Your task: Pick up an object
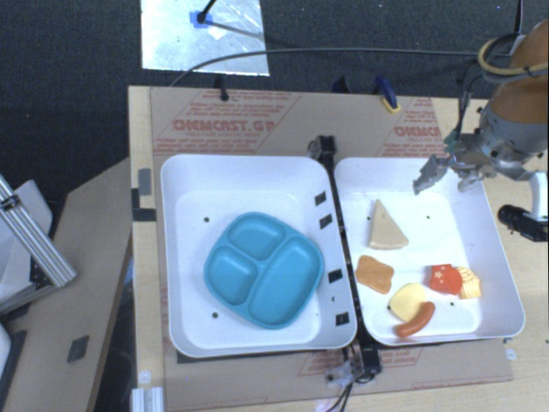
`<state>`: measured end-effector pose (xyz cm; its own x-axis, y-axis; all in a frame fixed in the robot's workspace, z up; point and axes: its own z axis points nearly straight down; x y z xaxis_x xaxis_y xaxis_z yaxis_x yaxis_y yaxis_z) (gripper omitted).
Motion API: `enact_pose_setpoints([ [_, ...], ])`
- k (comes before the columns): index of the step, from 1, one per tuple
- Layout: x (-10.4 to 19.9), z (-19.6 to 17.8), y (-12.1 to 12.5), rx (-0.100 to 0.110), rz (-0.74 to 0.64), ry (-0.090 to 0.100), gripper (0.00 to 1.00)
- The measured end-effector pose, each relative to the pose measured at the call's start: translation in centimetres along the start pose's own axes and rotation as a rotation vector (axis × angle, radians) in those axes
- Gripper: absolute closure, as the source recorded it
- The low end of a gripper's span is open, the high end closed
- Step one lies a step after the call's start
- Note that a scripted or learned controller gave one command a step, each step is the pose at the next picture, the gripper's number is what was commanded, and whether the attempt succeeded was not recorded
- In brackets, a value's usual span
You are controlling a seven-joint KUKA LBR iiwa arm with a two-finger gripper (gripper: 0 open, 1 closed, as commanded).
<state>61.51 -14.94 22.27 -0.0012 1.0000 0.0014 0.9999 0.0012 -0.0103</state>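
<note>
The right bin (480, 221) holds several toy foods: a tan cheese wedge (386, 228), an orange-brown toast piece (375, 274), a yellow piece (407, 299), a red sausage (415, 319) touching it, and a red fries box (453, 280). My gripper (448, 177) hangs over the bin's far right corner, up and to the right of the cheese wedge. Its fingers are spread open with nothing between them.
A blue divided plate (263, 269) lies in the left bin (193, 187). Black clips run along the divider (330, 221) between the bins. A silver sheet (203, 22) and cables lie beyond the bench's far edge.
</note>
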Motion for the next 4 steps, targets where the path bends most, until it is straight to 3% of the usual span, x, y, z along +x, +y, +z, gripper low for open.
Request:
enact_pose_setpoints([
  [1,0.0,-0.7,0.3,-0.012,-0.002,-0.002,0.0],
  [4,-1.4,14.0,0.6,-0.01,0.0,-0.002,0.0],
])
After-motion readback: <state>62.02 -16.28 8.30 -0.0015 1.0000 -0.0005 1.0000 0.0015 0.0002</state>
